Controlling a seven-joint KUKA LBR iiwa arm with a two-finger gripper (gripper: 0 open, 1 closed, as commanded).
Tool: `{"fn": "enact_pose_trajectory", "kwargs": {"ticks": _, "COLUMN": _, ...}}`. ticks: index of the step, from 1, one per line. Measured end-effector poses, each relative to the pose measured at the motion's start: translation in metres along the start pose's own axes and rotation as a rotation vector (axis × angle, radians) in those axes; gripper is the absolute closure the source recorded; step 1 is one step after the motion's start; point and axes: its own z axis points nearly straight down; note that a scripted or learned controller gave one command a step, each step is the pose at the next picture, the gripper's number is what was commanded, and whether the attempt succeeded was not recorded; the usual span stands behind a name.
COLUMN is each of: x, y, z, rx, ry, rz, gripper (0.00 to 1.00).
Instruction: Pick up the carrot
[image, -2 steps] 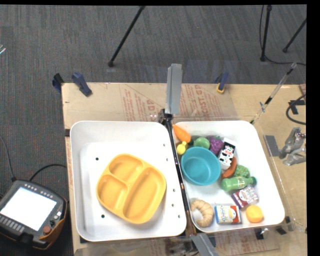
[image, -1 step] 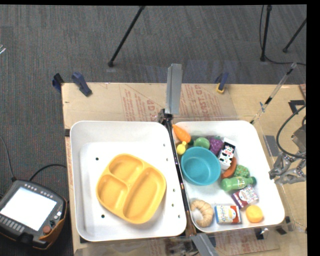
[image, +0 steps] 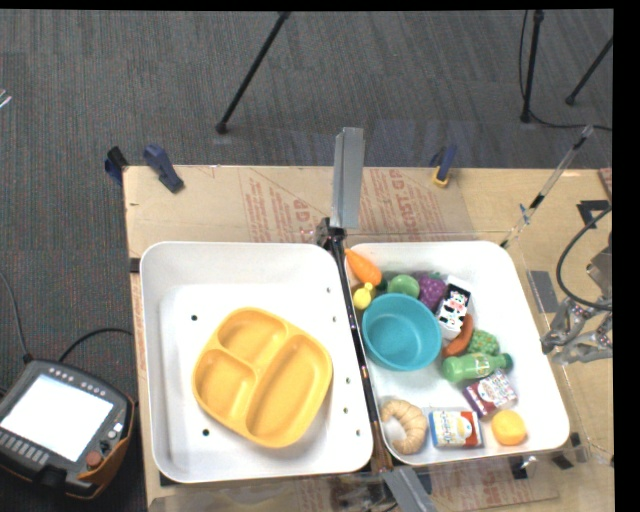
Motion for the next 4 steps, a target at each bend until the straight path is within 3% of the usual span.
{"fn": "enact_pose_trajectory", "kwargs": {"ticks": 1, "x": -0.018, "y": -0.009, "z": -0.023, "rx": 0.001, "ry": 0.001, "rz": -0.405, "gripper": 1.00}}
{"fn": "enact_pose_trajectory", "kwargs": {"ticks": 2, "x": -0.063, "y": -0.032, "z": -0.052, "rx": 0.001, "ry": -0.001, "rz": -0.730, "gripper": 1.00}}
{"fn": "enact_pose_trajectory", "kwargs": {"ticks": 3, "x": -0.021, "y": -0.012, "z": -0.008, "rx": -0.005, "ry": 0.000, "rz": -1.184, "gripper": 1.00}}
{"fn": "enact_pose_trajectory", "kwargs": {"ticks": 4, "x": -0.012, "y": 0.004, "z": 0.017, "rx": -0.008, "ry": -0.001, "rz": -1.610, "gripper": 1.00}}
